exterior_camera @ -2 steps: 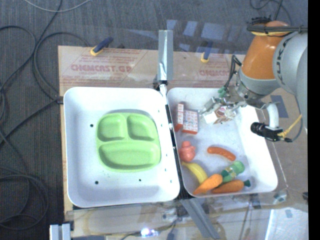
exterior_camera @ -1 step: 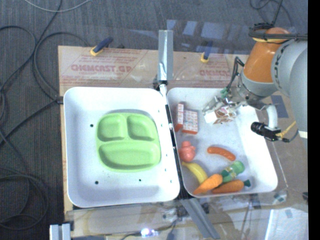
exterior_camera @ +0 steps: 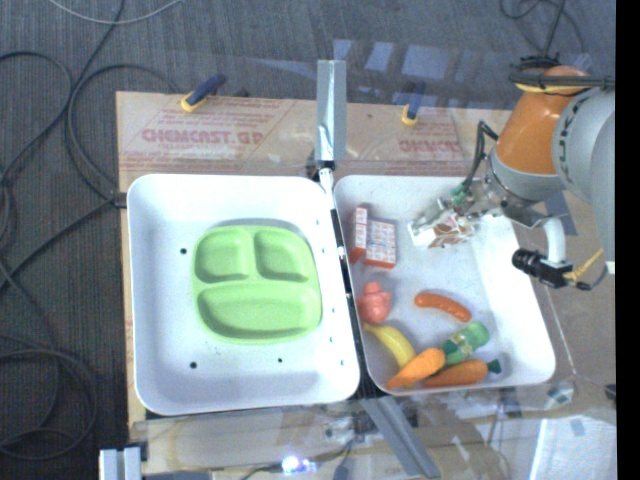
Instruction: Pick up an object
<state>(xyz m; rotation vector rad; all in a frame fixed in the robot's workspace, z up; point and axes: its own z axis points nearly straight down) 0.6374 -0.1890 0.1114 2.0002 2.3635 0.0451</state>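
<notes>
Jaws first: we see the gripper low over the right bin, and a crumpled white packet with dark print sits right at its tip, at about seven o'clock from it, but we cannot tell whether the jaws are spread or closed, or whether the packet is between them or just lying beside them. Moving outward, a red and white box lies at nine o'clock from the packet. Toward six o'clock come a red sausage, a pink piece, a banana, two carrots and a green bottle. Over in the left bin rests a green divided tray. We judge the pick unfinished: nothing is visibly lifted, so securing and raising an object remain
</notes>
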